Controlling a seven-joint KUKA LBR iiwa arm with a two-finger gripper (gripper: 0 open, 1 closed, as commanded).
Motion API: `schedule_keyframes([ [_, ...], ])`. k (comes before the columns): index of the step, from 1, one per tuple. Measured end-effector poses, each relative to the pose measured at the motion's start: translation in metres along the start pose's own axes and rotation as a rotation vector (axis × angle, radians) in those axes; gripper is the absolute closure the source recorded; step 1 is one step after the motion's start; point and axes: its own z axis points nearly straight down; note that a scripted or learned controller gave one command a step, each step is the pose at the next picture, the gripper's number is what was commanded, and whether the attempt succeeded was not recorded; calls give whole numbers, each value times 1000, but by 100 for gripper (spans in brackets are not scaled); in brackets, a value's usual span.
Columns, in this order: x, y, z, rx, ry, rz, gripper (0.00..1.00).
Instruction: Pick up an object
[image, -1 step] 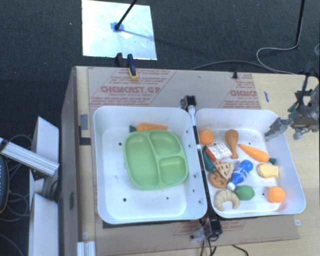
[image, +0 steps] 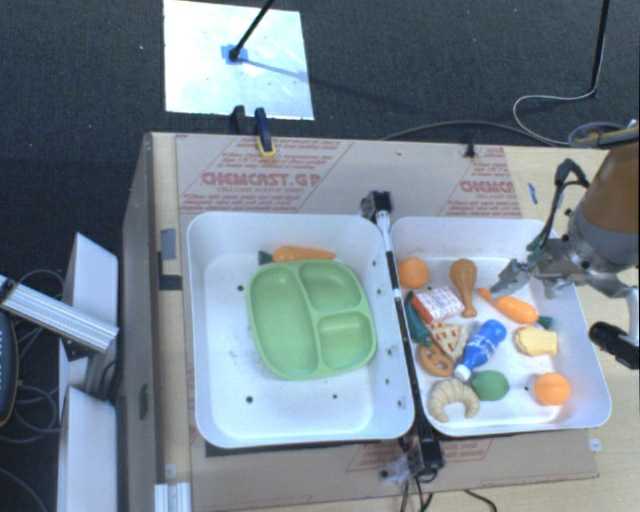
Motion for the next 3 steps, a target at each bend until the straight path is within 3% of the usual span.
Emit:
schedule_keyframes([
  [1,20,75,104,-1,1,1,0],
  [2,19,77,92,-5,-1,-1,100],
  [3,118,78,1,-7,2,-2,100],
])
